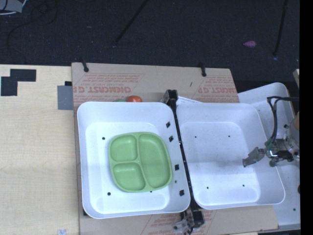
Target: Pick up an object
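The jaws [255,156] hang at the right side of the right bin [215,199], low over its white floor; one grey finger juts leftward, and whether the jaws stand open or closed cannot be told. Nothing is visible between them. Behind them, toward the right edge, sits the wrist hardware [281,150], with a black cable [272,115] looping up above it. The floor of the right bin beneath the jaws is plain white, marked by a few small dark dots. A black divider strip [178,151] runs from far to near between the two bins, which sit touching side by side. In the left bin [90,180] lies a green compartment plate [140,161], flat, roughly central, with three sections; it is well apart from the jaws. Just beyond the far rim of the left bin a small red object [134,99] shows, partly hidden by the rim. Both bins rest on a sheet of brown cardboard [146,84] with red lettering, which lies on the pale wooden desk [34,155]. Far of the desk lies dark floor [146,23].
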Controlling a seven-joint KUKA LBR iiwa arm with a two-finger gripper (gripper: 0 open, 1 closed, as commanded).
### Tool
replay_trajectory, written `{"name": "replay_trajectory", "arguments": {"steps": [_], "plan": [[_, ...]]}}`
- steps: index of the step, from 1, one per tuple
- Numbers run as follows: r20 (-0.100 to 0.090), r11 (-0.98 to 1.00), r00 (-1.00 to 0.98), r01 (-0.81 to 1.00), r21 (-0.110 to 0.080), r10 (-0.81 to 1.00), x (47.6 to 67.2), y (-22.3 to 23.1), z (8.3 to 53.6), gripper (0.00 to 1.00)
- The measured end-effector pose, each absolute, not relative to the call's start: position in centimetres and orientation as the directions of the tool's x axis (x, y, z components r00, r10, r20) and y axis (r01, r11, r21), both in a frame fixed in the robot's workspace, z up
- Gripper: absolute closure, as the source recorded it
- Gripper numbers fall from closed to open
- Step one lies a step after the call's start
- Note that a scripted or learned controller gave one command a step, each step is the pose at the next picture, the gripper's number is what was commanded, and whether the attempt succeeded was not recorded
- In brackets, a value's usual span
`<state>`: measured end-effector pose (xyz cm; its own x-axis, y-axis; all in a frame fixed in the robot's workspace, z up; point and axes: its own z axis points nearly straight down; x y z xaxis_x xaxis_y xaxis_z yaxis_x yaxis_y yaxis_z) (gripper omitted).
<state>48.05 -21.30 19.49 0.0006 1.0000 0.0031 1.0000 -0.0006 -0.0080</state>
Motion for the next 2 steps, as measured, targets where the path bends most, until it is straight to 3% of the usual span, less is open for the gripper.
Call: {"name": "replay_trajectory", "arguments": {"steps": [2], "plan": [[0.0, 0.0, 0.0, 1.0, -0.001, 1.0, 48.1, -21.1, 8.6, 0.0]]}}
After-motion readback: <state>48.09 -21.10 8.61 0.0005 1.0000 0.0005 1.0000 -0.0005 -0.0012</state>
